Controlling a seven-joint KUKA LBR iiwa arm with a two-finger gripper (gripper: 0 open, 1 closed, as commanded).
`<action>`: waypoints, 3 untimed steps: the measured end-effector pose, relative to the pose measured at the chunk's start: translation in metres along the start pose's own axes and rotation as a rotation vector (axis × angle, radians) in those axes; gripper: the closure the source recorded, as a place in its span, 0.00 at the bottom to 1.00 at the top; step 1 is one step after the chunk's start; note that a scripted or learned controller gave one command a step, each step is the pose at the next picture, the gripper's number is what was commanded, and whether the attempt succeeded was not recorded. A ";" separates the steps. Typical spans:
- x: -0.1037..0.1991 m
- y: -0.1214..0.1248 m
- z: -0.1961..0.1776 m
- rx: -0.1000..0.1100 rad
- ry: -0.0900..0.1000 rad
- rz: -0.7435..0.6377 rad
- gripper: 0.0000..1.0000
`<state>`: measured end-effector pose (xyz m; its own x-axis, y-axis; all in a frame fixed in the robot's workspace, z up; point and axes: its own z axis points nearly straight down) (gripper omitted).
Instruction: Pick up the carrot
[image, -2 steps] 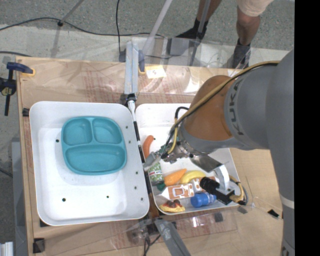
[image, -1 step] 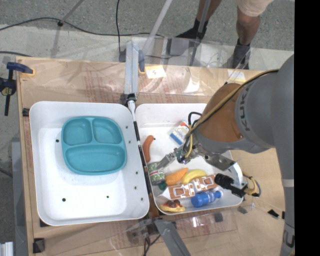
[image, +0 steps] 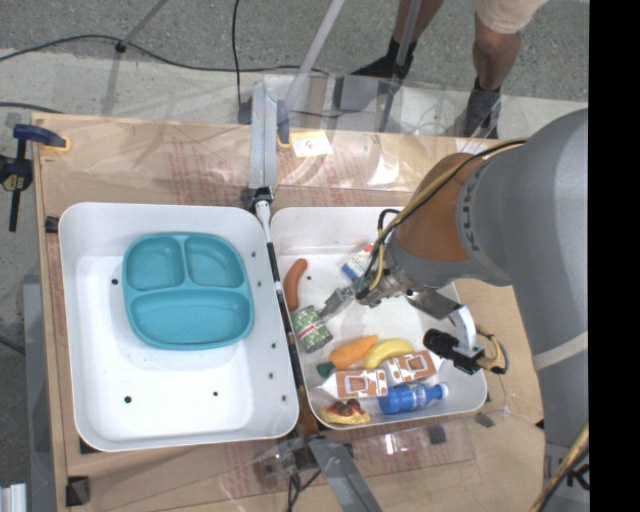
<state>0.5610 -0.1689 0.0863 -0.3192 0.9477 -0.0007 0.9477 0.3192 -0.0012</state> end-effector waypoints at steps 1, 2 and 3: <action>0.006 -0.078 0.000 0.001 0.003 0.100 0.00; 0.051 -0.095 -0.002 -0.008 -0.005 0.007 0.00; 0.060 -0.064 0.000 0.001 0.002 0.297 0.00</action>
